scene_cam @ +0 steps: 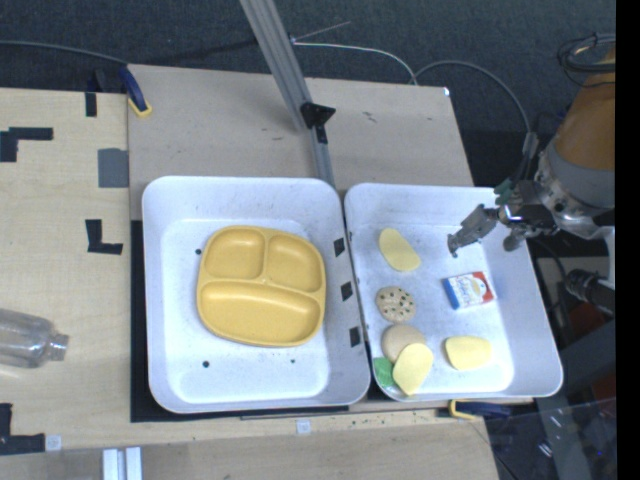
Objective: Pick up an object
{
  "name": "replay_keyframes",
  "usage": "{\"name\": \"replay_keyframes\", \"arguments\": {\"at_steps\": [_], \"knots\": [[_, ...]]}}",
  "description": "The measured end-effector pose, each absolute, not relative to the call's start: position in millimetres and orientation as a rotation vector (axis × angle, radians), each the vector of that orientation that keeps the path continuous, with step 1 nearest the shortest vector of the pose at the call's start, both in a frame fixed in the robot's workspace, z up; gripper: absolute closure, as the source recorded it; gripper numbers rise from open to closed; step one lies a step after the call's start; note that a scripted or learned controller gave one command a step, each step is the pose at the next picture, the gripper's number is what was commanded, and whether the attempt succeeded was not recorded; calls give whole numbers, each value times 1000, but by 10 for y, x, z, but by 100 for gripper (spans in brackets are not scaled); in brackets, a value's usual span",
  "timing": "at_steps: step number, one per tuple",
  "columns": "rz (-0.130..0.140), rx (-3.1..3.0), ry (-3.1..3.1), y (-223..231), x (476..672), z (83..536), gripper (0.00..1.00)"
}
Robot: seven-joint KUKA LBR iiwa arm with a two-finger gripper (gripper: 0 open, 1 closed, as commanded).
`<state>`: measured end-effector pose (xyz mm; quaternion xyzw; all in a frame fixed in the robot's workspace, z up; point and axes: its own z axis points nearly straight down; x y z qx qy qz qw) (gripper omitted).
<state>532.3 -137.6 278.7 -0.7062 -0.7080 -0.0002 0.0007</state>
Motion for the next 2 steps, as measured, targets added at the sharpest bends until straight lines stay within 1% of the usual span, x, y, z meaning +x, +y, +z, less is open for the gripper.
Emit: {"name": "replay_keyframes", "arguments": {"at_steps": [1, 2], "knots": [[-2, -2214, -2225, -1364, 5326, 2884, 100], [9, -2214, -2216, -1002, 5005, 1677, 100]]}}
